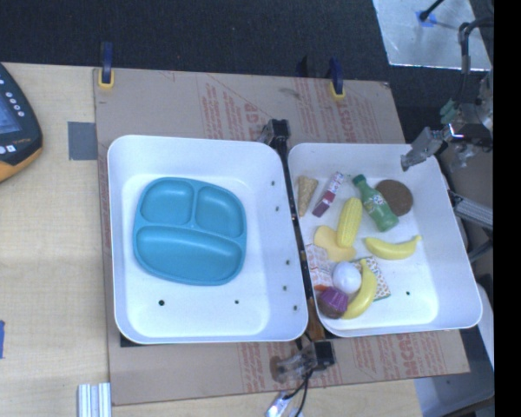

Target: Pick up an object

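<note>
Gripper [414, 157] over right bin [443, 315] rim, jaw state unclear; 2 glossy bananas [391, 248] inside.

Glossy white plastic bins [200, 324] on matt brown cardboard [243, 102].

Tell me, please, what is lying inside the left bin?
The left bin holds one blue divided plate, lying flat with three compartments. Whatever lies beneath the plate is covered.
</note>
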Robot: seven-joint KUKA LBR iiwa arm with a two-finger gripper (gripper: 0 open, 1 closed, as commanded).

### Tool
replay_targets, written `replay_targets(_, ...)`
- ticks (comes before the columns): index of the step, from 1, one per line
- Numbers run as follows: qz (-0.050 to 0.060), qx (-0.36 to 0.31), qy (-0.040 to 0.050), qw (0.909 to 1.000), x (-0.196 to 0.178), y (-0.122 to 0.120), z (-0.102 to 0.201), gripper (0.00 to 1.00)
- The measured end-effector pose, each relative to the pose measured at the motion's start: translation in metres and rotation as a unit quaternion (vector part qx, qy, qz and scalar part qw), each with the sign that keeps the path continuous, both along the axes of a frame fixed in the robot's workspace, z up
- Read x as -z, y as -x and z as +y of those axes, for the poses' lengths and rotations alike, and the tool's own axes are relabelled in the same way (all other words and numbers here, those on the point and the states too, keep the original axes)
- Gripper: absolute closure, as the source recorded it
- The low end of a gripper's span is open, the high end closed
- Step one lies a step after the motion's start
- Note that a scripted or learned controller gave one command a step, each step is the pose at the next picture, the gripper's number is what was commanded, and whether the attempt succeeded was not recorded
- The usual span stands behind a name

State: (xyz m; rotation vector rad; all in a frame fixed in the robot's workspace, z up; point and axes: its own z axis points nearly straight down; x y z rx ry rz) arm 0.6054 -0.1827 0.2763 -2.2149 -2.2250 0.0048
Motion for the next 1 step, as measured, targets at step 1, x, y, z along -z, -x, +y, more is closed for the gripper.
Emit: replay_targets(1, 0.008, 0.0, -0.003, 1.0, 0.1873, 0.0557, 0.0542, 0.0)
